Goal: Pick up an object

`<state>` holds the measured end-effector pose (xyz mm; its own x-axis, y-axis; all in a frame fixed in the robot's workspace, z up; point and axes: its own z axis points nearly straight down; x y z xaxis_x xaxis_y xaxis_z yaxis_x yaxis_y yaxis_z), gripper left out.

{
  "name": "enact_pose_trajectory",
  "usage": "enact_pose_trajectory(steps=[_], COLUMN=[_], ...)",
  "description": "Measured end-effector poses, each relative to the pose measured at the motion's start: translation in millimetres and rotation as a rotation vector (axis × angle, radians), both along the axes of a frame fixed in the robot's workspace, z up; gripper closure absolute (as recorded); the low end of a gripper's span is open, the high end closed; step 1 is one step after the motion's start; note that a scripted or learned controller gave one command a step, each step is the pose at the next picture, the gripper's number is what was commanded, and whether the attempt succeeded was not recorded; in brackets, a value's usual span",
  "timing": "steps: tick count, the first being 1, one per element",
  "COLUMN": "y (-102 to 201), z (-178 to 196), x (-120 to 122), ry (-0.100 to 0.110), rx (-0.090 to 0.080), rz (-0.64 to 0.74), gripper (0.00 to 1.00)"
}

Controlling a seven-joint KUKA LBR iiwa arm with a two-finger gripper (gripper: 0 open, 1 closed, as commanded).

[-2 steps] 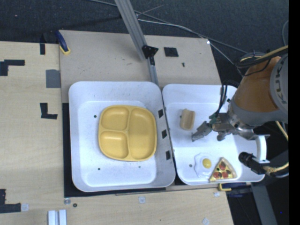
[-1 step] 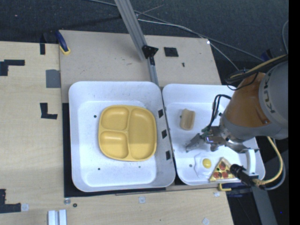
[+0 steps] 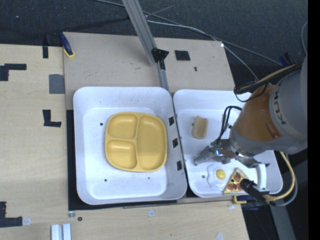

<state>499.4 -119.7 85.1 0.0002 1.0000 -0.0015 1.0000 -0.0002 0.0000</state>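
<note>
In the right bin [image 3: 182, 134] lie three small things. A tan block [image 3: 200, 127] rests near the bin's left wall, towards the back. A white and yellow fried-egg piece [image 3: 218, 175] sits near the front edge, with a pizza-slice piece [image 3: 235, 182] right beside it. My gripper [image 3: 203, 156] hangs low over the bin floor between the tan block and the egg, pointing left. Nothing shows in its grasp. The arm's orange band [image 3: 257, 119] and grey wrist cover the bin's right half.
The left bin [image 3: 85, 134] holds a yellow divided plate [image 3: 136, 141] at its middle. A slanted metal bar [image 3: 142, 29] runs down to the gap between the bins. Cables trail from the wrist along the right bin's far edge.
</note>
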Motion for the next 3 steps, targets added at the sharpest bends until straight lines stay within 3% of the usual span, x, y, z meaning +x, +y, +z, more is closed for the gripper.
enact_pose_trajectory(steps=[1, 3], y=[0.6, -6.5], z=[12.5, 134.6], x=[1.3, 1.6], ry=[-0.003, -0.004], rx=[0.001, 0.000], rz=[0.001, 0.001], gripper=[1.00, 1.00])
